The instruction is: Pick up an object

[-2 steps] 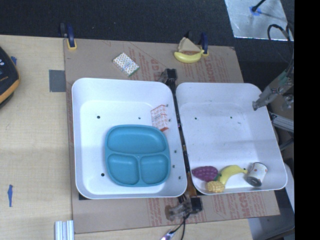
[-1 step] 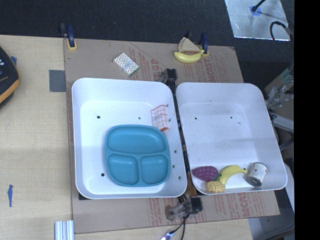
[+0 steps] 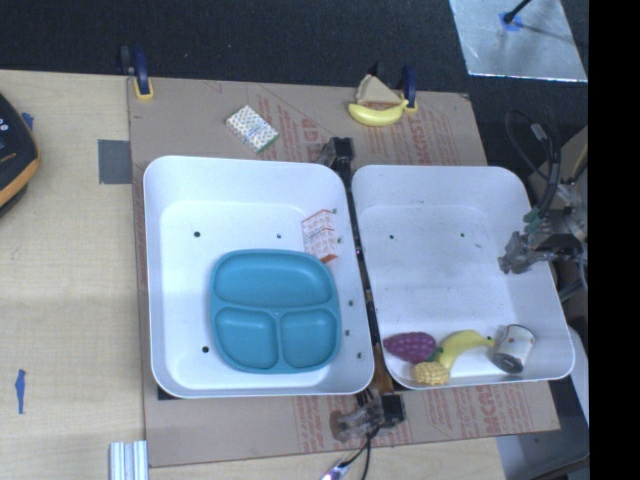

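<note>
There are two white bins. One bin [image 3: 165, 268] is far to the left of the claw [image 3: 518, 256]. The other bin [image 3: 440, 208] is right beside the claw, just to its left.

There is one blue plate [image 3: 275, 308], far left of the claw.

There are two bananas. One banana [image 3: 465, 344] is below the claw. The other banana [image 3: 375, 114] is up and to the left of it.

There is one purple fruit [image 3: 410, 346], one corn [image 3: 431, 373] and one small can [image 3: 512, 348], all below the claw.

There are two small packets. One packet [image 3: 320, 234] is left of the claw, and one packet [image 3: 251, 127] is up and far left.
</note>
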Controlling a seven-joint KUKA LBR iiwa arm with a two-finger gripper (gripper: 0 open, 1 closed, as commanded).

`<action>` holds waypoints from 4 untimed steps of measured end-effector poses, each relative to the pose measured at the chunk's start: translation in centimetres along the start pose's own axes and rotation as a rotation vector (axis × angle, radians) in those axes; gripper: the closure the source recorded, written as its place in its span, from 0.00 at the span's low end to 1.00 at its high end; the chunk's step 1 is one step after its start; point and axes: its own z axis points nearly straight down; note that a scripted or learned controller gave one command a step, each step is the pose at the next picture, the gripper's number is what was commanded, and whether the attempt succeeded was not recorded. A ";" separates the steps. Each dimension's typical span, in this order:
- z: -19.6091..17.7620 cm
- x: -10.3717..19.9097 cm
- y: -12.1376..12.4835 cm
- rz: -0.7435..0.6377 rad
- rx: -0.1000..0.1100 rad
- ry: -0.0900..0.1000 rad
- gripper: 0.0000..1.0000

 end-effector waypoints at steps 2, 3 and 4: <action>14.3 -1.5 7.0 -0.001 -0.001 0.000 1.00; 1.8 -3.9 9.0 -0.001 -0.006 -0.001 1.00; 13.5 -3.8 5.0 -0.001 0.002 0.001 1.00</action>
